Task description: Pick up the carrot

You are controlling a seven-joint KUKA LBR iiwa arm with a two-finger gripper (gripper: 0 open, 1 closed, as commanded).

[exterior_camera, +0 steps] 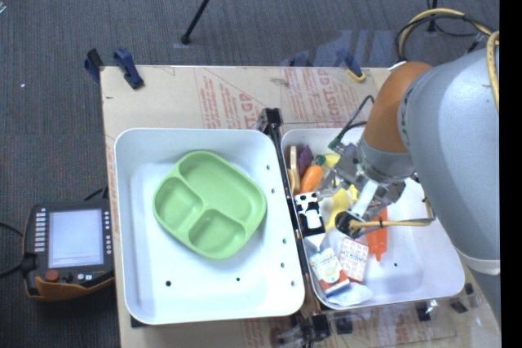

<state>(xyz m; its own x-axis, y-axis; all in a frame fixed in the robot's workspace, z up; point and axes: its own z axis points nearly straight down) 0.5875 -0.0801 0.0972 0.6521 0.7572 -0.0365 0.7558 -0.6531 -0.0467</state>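
The carrot (311, 178) is a short orange piece with a green top, lying near the far left corner of the right bin (444, 273), close to the wall between the bins. My gripper (357, 200) hangs low over the middle of that bin, a little to the right of the carrot and nearer the camera. It sits above a heap of small items. The wrist and the clutter hide its tip, and I see nothing held in it.
The left bin (139, 289) holds a green divided plate (210, 204). Around the carrot lie a purple item (303, 155), a black-and-white block (308, 213), a yellow piece (338, 204), a red-orange item (377, 242) and two small cartons (341, 263).
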